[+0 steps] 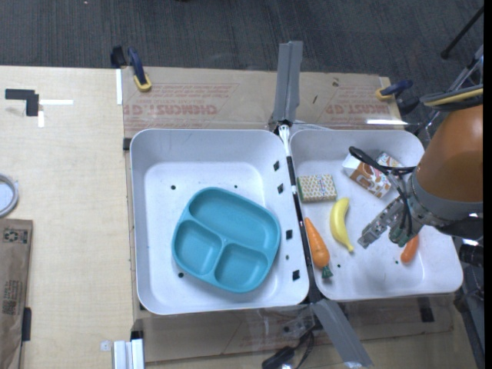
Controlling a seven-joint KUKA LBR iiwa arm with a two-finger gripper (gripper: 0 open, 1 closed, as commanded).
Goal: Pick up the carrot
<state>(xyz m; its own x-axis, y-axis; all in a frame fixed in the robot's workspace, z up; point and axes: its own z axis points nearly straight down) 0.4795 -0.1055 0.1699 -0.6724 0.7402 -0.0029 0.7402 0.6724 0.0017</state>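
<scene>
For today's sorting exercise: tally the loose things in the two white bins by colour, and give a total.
Orange: 2, carrot and a small piece
Yellow: 1, banana
Blue: 1, divided plate
Tan: 1, sponge-like block
Mixed colours: 1, packet
Total: 6

Red print runs along the cardboard sheet (254, 98) at the table's far edge, seen upside down and mirrored; it seems to read "CHEMCO" with more letters beside it, repeated toward the right end, though the rest is unclear. A brown paper bag (14, 279) at the left edge bears a recycling sign. The snack packet's (374, 175) print is too small to read.
</scene>
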